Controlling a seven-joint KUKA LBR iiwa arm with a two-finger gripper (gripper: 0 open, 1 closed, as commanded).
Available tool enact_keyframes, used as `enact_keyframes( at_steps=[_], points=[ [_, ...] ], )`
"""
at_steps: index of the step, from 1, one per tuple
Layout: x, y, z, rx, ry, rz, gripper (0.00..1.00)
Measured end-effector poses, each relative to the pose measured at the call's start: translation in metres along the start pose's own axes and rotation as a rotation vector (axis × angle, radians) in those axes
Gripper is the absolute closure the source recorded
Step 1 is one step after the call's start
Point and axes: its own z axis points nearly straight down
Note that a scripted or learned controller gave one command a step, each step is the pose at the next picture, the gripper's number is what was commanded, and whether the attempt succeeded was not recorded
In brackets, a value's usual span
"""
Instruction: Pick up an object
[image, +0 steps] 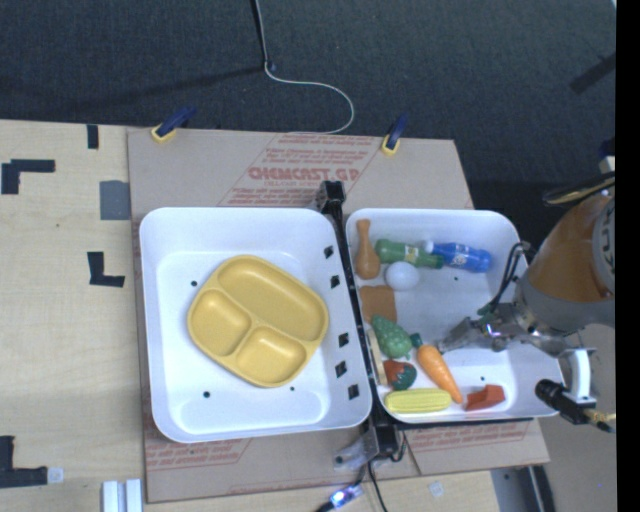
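While my gripper (462, 335) hovers low in the right bin (500, 225), grip state indiscernible, I log: carrot (438, 369) beside it, yellow tray (258, 319) left.

Arm (580, 270): grey housing, rounded, broad orange band above wrist | Wrist: grey metal bracket, thin dark cable looped alongside | Tool (470, 335): slim grey metal fingers | Side attachment: white block, black end piece

one fixed cam above the bench (60, 300), looking down at a slant, both white bins (170, 330) in frame.
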Motion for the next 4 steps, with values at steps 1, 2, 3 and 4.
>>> enact_keyframes(
  at_steps=[1, 2, 3, 4],
  points=[
    [-0.001, 0.001, -0.013, -0.003, -0.001, 0.000, 1.00],
    [-0.002, 0.010, -0.073, -0.006, -0.001, 0.000, 1.00],
    [-0.003, 0.005, -0.117, -0.005, 0.000, 0.001, 1.00],
    [-0.003, 0.006, -0.143, -0.003, 0.000, 0.000, 1.00]
  ],
)
